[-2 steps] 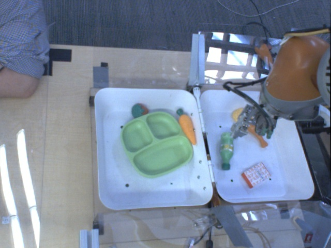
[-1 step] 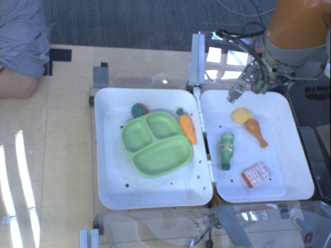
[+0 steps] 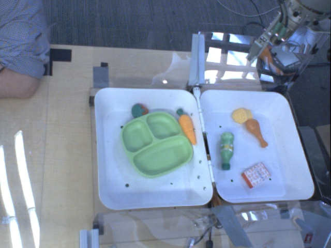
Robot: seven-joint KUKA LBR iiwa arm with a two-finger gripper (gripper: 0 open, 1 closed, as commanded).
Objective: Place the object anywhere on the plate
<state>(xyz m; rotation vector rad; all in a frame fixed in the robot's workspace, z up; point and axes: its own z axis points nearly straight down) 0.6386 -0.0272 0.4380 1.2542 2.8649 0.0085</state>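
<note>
Far below jaws (image 3: 258, 48): bottle (image 3: 226, 150).

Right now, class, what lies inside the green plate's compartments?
The green plate shows three bare compartments. The carrot leans on its right rim, outside; whatever lies beneath the plate is covered.

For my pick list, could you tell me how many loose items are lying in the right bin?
4: a yellow piece at the back, a drumstick just right of it, a green bottle in the middle, and a red-and-white box nearest the front.

The arm (image 3: 305, 4) hangs raised at upper right, wrist angled down-left.
</note>
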